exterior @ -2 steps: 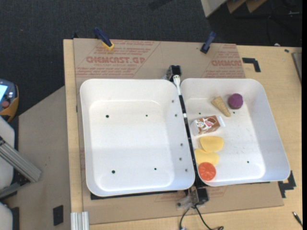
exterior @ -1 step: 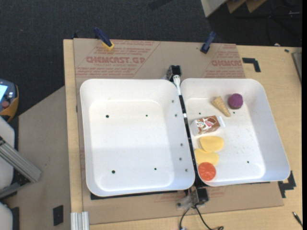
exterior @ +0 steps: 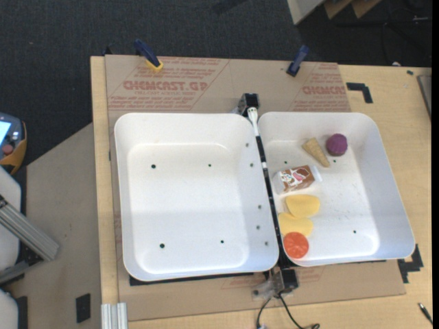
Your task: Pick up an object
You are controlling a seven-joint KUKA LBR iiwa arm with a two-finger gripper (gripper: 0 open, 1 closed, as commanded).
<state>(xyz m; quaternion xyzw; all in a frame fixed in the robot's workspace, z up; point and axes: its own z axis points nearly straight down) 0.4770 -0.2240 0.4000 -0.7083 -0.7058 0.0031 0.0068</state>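
At the far left the bench [exterior: 62,184] edge shows pale wood, with a printed brown cardboard sheet [exterior: 206,81] lying over it. A blue clamp [exterior: 148,55] grips the sheet's back edge at about 11 o'clock, and a second blue clamp [exterior: 298,59] grips it at about 1 o'clock.

The left bin [exterior: 118,149] sits on the sheet, its floor bearing four small dark dots. Its right wall touches the right bin [exterior: 384,156] along a dark seam. A black clip [exterior: 248,103] sits at the seam's 12 o'clock end and another black clip [exterior: 285,279], with a cable trailing from it, at the 6 o'clock end.

All the loose things lie in the right bin, crowded toward its left side:
- A red-orange disc [exterior: 295,245] lies at the bin's 7 o'clock corner, touching a yellow piece [exterior: 295,225] just at its 12 o'clock.
- A second yellow piece [exterior: 302,205] overlaps the first one's upper edge.
- A wrapped snack packet [exterior: 296,178], white and brown with red print, lies just beyond at 12 o'clock of the yellow pair.
- A tan wedge [exterior: 316,151] lies at the packet's 1 o'clock, tilted.
- A purple ball [exterior: 336,144] rests just beside the wedge at its 2 o'clock.

Whether the end effector is spread or pressed together, I cannot tell.
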